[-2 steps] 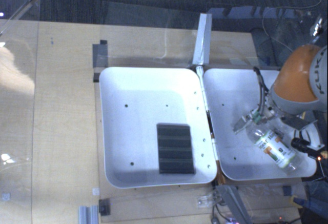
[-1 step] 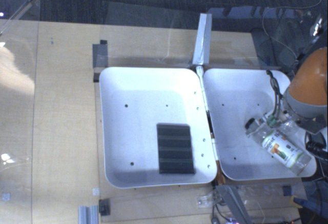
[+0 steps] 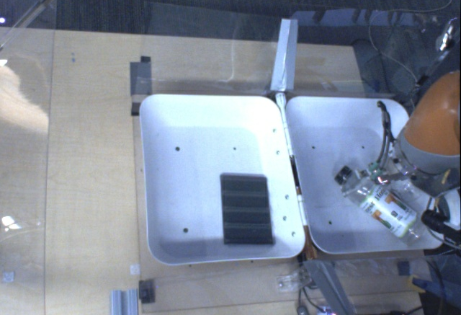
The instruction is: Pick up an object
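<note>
The tool (image 3: 380,178) hangs low over the right bin (image 3: 324,155), right above a clear plastic bottle (image 3: 385,209) that lies on its side near that bin's front right corner; whether it is apart or together I cannot tell. A dark ribbed block (image 3: 246,209) rests flat near the front edge of the left bin (image 3: 187,126). To do the step well, the tool probably needs to straddle the bottle across its narrow width and close squarely, since a round, slick body may roll or squirt out.
</note>
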`<move>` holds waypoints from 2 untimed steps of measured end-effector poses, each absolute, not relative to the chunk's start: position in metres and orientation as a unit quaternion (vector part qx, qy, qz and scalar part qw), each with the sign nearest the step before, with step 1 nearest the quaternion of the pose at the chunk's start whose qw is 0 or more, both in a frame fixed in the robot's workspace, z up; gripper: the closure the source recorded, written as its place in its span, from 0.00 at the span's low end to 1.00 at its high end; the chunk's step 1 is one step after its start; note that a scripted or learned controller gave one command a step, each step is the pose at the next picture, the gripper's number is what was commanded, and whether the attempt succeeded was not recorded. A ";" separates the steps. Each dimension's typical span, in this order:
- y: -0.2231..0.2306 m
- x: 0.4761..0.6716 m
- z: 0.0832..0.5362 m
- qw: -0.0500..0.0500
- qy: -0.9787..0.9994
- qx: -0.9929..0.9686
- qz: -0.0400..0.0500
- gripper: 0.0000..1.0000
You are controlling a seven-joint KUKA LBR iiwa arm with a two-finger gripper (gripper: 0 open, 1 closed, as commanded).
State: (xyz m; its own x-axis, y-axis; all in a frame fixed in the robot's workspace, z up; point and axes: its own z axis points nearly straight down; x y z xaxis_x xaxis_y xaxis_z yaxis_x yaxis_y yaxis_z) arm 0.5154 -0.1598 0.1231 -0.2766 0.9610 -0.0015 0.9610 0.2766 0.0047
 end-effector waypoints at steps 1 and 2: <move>-0.165 0.545 0.089 0.005 0.803 0.596 0.003 0.00; -0.163 0.547 0.101 0.008 0.804 0.594 0.005 1.00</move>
State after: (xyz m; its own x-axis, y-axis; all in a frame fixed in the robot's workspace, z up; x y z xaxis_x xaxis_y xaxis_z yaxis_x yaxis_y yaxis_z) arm 0.5472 -0.1634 0.1005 -0.2944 0.9557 -0.0062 0.9555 0.2944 0.0172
